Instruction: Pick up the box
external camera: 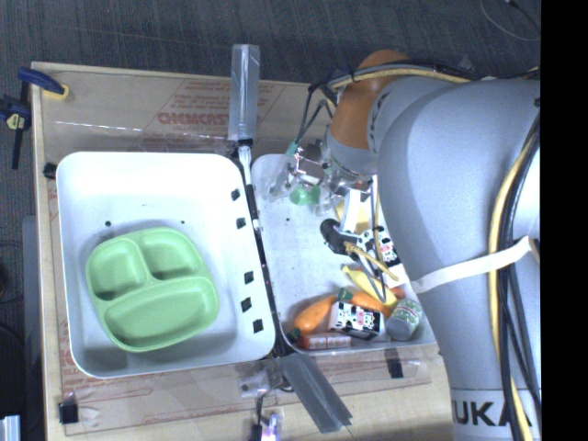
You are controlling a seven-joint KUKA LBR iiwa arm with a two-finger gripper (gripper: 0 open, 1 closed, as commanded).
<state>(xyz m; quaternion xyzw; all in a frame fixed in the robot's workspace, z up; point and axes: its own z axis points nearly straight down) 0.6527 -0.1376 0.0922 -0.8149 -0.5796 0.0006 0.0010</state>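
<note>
Green divided tray point(152, 288) in left bin point(73, 177)

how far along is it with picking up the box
Nothing looks done yet: the box lies at the near end of the right bin beside the orange toy. In hand: the gripper is low over the bin's far end. Left: reaching the box, grasping and lifting it.

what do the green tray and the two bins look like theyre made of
Green tray: likely moulded plastic, matte, with soft rounded compartment edges. Left bin and right bin: probably thin white plastic, slightly glossy; the right one looks speckled or scuffed.
</note>
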